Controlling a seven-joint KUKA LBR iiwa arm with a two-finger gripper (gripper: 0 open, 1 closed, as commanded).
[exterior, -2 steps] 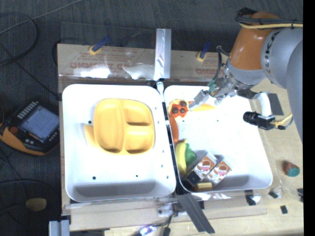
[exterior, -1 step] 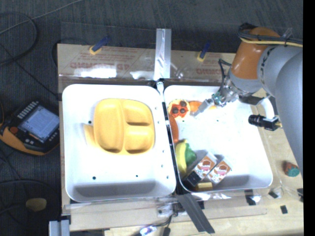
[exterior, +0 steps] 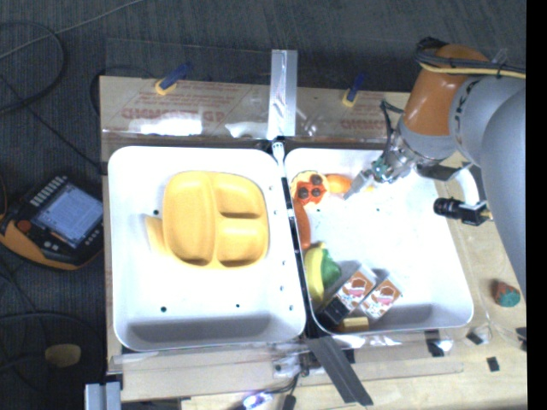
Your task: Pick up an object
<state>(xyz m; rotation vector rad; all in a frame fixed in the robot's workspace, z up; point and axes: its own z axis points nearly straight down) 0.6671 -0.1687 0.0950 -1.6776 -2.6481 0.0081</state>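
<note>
My gripper (exterior: 366,178) hangs over the back of the right bin (exterior: 427,246), reaching in from the right with its tips pointing left. Its tips sit right beside an orange and red object (exterior: 318,187) with dark spots at the bin's back left corner. Along the bin's left wall lie a red-orange strip (exterior: 301,226), a yellow banana (exterior: 314,267) and a green piece (exterior: 330,271). Two small printed boxes (exterior: 369,294) and a dark block (exterior: 342,313) rest near the front wall.
The left bin (exterior: 137,314) holds a yellow divided tray (exterior: 214,217). A metal divider post (exterior: 283,92) stands behind the bins. A black handheld device (exterior: 64,213) lies on the floor at left. A small teal and red object (exterior: 508,295) sits on the bench at right.
</note>
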